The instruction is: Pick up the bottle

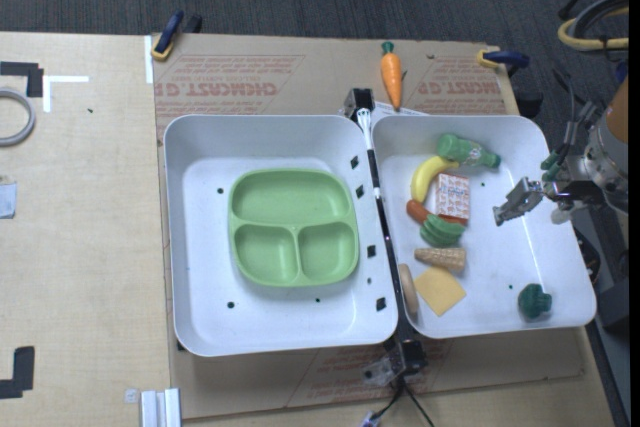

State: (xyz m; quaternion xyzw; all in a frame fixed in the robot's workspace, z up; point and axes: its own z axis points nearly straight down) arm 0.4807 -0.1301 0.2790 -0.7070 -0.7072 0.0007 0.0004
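Two shallow white bins sit side by side on the worktop point(90, 245). The left bin point(190, 215) holds a green divided plate point(294, 228) with three compartments. The right bin point(560, 295) carries the loose items: the bottle point(466, 151), green and lying on its side near the bin's far wall, just beside a yellow banana point(429, 175); a small red-and-white box point(453, 197) next to the banana; something green and something orange-red point(417, 211) partly tucked under that box, too overlapped to name; a tan cone-like piece point(441, 258); a yellow wedge point(440, 292); and a dark green lump point(534, 301) near the front right corner. The claw point(513, 203) hangs over the right bin's open floor, well apart from the bottle, with nothing between its fingers; whether they stand apart or together I cannot tell. A toy carrot point(390, 73) lies outside the bins on the cardboard.
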